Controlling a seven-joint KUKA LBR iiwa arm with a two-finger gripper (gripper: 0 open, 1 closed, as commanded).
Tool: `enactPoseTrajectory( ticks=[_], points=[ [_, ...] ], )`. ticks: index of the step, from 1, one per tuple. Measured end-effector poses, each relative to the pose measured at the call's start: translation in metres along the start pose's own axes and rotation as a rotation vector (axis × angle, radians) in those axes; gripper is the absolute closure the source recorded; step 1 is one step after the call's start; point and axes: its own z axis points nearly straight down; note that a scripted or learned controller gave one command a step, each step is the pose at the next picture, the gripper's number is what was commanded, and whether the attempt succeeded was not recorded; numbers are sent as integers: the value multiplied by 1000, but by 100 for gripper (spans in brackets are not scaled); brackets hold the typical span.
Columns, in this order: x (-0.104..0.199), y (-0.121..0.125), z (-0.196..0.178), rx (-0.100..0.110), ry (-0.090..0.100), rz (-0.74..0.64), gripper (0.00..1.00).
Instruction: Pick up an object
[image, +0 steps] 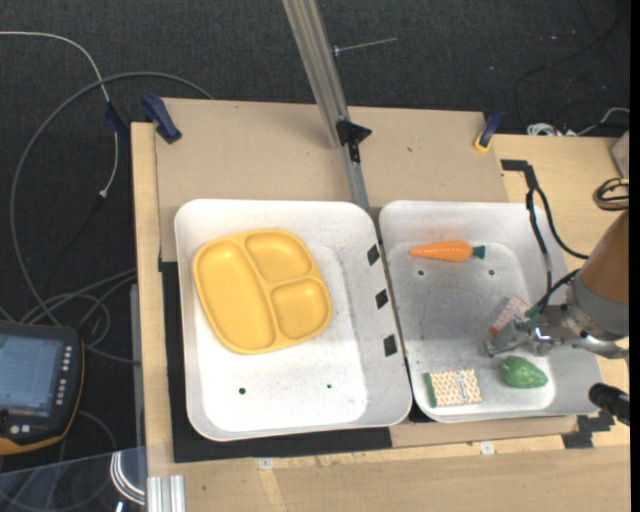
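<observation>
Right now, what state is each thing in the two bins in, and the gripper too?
Yellow three-compartment plastic plate: flat in left bin, nothing in it.
Orange toy carrot: lying on its side, right bin, far end.
Green leafy toy: resting by the near wall, untouched.
Patterned flat packet: lying flat, near corner.
Gripper: low over right bin, holding nothing visible.

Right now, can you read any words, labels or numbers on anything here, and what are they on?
No text can be read.
Packet in the right bin: a printed pattern, too small to read.
Pendant screen at the left edge: lit, but blurred.
Carrot, green toy and yellow tray: no markings visible.
</observation>
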Motion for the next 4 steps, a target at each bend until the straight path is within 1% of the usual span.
enactPoseTrajectory(
  ticks=[1,2,3,4],
  points=[
    [0,1,-12,-4,-1,0,100],
    [1,11,-72,-12,-6,-2,100],
    [1,20,-133,-12,-6,-2,100],
    [1,22,-181,-11,-6,-2,100]
  ],
)
